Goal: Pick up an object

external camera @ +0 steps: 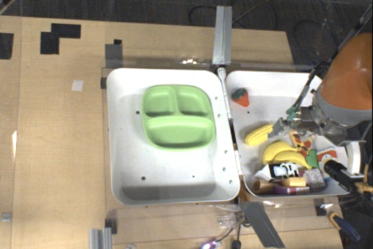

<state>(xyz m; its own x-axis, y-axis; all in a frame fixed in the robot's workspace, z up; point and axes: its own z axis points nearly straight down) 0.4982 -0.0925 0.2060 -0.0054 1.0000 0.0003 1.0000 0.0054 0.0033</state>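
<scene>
The right bin point(274, 87) holds a pile of toy food along its near side. A small yellow piece point(258, 134) lies left of the pile, with a yellow banana point(284, 154) just below it. A red strawberry point(239, 97) sits alone near the bin's far left corner. My gripper point(284, 123) hangs low over the bin, its tip right beside the small yellow piece. From this view I can't make out anything held in it. The arm's orange band point(349, 76) covers the bin's right side.
The left bin point(125, 178) bears a green divided plate point(177, 116). At the near edge of the right bin lie a black-and-white item point(284, 170), a purple and brown item point(289, 186) and a grey block point(315, 178). A metal post point(223, 35) stands behind the bins.
</scene>
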